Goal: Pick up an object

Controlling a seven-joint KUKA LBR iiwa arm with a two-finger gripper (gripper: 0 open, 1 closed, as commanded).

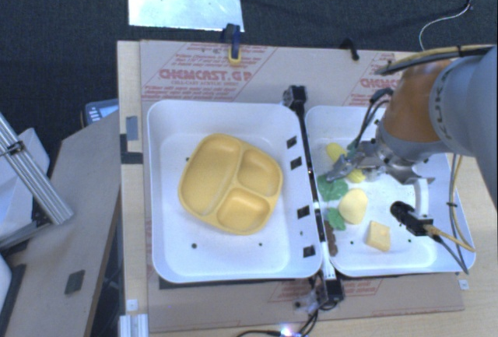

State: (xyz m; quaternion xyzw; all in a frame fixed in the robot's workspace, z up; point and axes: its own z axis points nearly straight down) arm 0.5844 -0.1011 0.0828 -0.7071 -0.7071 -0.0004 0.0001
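The right white bin (440,254) holds several small food toys. A pale yellow rounded piece (353,205) lies near its middle, with a yellow wedge (379,236) in front of it. A small yellow piece (335,150) sits at the back left, and a green leafy piece (333,189) lies by the left wall. My gripper (348,167) is low over the bin's left half, just above the leafy piece and touching or right beside a small yellow-green piece (357,177). The arm's wrist (405,121) hides the bin's back right.
The left white bin (167,250) holds a yellow three-compartment tray (229,182). A black divider with clips (305,172) runs between the bins. A black connector and cables (412,219) hang over the right bin's right side. A second green scrap (336,218) and brown bits (331,240) lie by the divider.
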